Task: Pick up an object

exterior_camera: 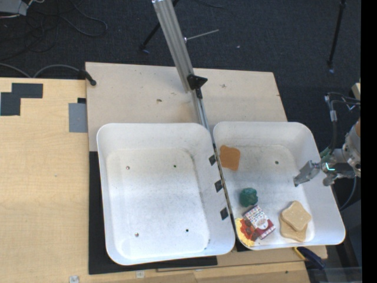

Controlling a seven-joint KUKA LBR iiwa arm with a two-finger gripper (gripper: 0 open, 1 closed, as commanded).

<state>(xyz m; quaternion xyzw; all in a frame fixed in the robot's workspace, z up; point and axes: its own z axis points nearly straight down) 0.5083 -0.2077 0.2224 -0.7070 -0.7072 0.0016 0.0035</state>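
The right bin (265,131) holds several objects: an orange-brown square block (230,157) near its left wall, a green lump (248,196), a red and white packet (257,221) lying on something yellow at the front left, and a tan bread-shaped piece (295,220) at the front right. My gripper (312,173) hangs over the bin's right rim, level with the green lump and well to its right. Nothing shows between its fingers.
The left bin (153,187) lies beside the right one, with black clips on the wall between them. A slanted aluminium bar (177,46) rises behind the bins. A wooden table surface (41,175) lies to the left.
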